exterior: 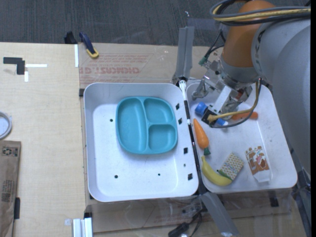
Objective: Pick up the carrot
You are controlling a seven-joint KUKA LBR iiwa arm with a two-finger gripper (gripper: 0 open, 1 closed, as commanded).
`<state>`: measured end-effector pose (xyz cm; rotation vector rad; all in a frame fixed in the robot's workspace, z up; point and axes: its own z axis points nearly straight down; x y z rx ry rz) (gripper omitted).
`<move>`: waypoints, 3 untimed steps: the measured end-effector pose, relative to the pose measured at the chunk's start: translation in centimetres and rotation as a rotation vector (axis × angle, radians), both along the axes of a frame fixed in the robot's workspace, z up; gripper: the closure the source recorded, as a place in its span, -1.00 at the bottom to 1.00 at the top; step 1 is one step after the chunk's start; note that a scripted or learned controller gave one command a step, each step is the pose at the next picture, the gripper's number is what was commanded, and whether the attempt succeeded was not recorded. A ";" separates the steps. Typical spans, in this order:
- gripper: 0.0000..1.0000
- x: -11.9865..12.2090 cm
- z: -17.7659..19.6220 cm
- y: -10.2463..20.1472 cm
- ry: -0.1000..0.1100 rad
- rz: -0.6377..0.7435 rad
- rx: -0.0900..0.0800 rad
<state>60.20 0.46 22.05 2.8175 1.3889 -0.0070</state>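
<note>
The carrot (200,134) is orange with a small green tip and lies near the left wall of the right bin (276,132), pointing up and down in the camera view. My gripper (220,98) hangs over the upper part of that bin, above and to the right of the carrot and apart from it. Nothing shows between its fingers.
A blue object (200,108) lies just above the carrot, and a thin orange object (245,115) lies to the right of the gripper. A banana (215,175), a speckled sponge (231,165) and a small carton (257,163) sit near the front. The left bin (98,147) holds a teal divided plate (146,125).
</note>
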 end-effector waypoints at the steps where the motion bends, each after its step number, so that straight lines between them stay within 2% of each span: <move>1: -1.00 -1.7 -2.9 4.3 0.003 0.308 0.003; 2: -1.00 -8.7 -3.0 -3.0 0.001 0.713 0.005; 3: -1.00 -7.8 -3.0 1.3 -0.001 0.887 0.004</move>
